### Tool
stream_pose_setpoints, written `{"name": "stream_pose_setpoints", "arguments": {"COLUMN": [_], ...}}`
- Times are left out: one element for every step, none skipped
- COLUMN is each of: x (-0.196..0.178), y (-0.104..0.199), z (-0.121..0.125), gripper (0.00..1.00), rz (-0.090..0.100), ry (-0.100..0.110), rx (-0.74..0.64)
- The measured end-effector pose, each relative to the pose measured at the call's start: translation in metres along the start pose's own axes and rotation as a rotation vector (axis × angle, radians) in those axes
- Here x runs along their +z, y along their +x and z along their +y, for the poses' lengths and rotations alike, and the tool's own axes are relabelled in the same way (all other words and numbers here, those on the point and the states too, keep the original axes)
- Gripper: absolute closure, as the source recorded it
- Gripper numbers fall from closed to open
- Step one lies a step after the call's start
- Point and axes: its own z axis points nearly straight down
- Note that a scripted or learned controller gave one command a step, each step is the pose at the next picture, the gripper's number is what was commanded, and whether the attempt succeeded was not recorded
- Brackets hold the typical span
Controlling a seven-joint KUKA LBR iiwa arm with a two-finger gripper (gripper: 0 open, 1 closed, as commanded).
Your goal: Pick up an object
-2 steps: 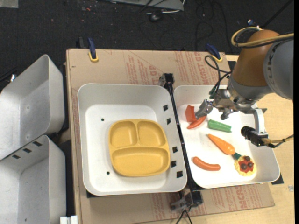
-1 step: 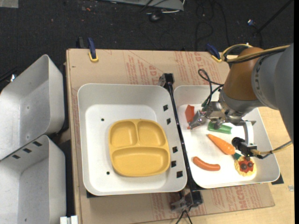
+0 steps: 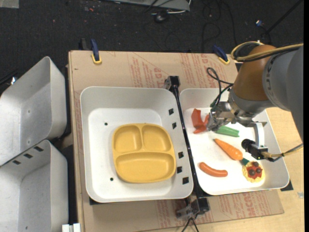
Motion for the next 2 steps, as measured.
{"name": "stream_pose_setpoints", "arguments": {"x": [-0.063, -0.108], "y": [-0.004, 0.000], "z": [0.003, 0.001], "gripper": [1.00, 1.00], "rz": [-0.001, -0.001], "ry": [-0.006, -0.005], "rx": [-0.003, -0.005]}}
